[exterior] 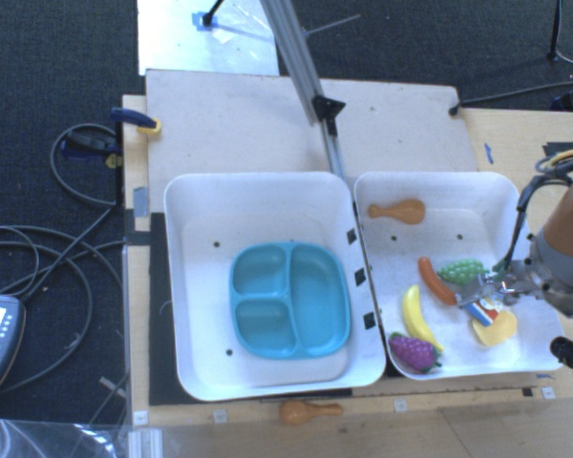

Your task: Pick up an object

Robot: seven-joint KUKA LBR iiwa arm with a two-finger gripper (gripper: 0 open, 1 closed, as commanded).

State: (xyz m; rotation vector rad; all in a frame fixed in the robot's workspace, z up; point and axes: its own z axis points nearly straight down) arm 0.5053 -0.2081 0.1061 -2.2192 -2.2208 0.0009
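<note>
The right bin (435, 177) holds several toy foods. A tan drumstick (397, 212) lies near its far wall. An orange sausage (436, 281) sits beside a green bunch (461, 272). Toward the front are a yellow banana (417, 315) and purple grapes (413, 352). A yellow piece (496, 329) lies at the right. My gripper (488, 296) hangs low in the right half of this bin, just above a small red, white and blue item (478, 310). It is next to the green bunch and above the yellow piece. Whether it touches any of them is unclear.
The left bin (199, 256) carries a teal divided plate (289, 300). Another tan drumstick (310, 411) lies on the bench in front of the bins. A grey pole (296, 51) slants over the back. Cables (76, 160) trail at the left.
</note>
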